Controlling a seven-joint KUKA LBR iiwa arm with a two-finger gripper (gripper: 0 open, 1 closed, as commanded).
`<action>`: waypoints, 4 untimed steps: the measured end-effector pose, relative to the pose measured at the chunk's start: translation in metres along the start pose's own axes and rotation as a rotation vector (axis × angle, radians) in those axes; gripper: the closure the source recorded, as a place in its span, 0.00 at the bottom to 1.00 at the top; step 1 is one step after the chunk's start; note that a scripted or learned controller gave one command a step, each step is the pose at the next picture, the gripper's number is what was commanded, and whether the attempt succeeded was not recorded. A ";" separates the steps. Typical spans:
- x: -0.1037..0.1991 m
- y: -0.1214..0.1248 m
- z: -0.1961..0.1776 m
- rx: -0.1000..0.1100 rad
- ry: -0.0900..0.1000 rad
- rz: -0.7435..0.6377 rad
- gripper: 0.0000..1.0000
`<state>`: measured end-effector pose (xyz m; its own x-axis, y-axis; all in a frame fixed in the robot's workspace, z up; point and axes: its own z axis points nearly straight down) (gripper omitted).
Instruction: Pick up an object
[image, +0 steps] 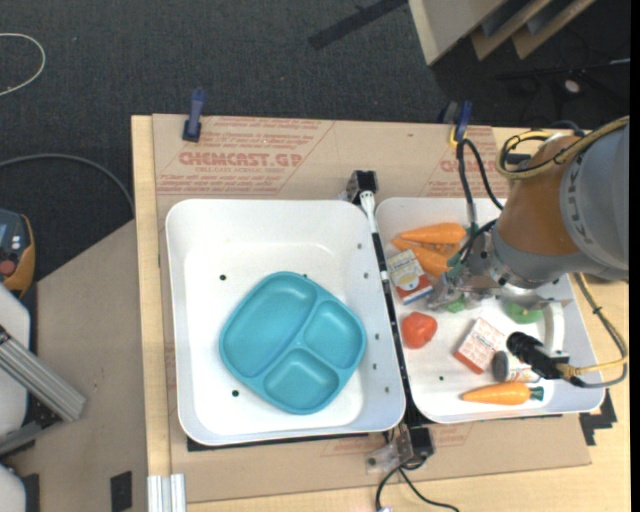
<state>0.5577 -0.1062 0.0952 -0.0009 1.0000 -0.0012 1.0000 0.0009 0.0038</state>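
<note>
A grey arm with an orange band reaches down into the right-hand bin (590, 400), its gripper (455, 285) low among the toys near the bin's middle. Whether the fingers are spread or pressed together cannot be told from above; the wrist hides them, and nothing can be seen held between them.

Taking the gripper as the landmark, the nearest candidates crowd its left side. A small white carton (405, 272) lies touching or just beside it, and a red tomato (419, 328) sits just below and to the left of it. An orange carrot (432, 236) lies just above it, long axis running roughly left to right. A red-and-white box (478, 345) rests below and slightly right of it, tilted on a diagonal. Farthest off, a second carrot (497, 394) lies well below it by the bin's front wall, long axis nearly level, green end pointing right.

Well to the gripper's left, across the divide, a blue divided plate (291, 342) lies in the other bin (190, 300).

The carton looks the likeliest target, lying closest to the fingers.
</note>
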 end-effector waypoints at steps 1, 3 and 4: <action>0.000 0.000 -0.010 -0.001 -0.001 0.000 1.00; 0.121 -0.029 -0.089 0.007 0.005 -0.006 1.00; 0.185 -0.065 -0.194 -0.006 0.006 -0.009 1.00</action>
<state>0.4915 0.0794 0.2889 -0.0102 0.9999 0.0052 0.9999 0.0102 0.0101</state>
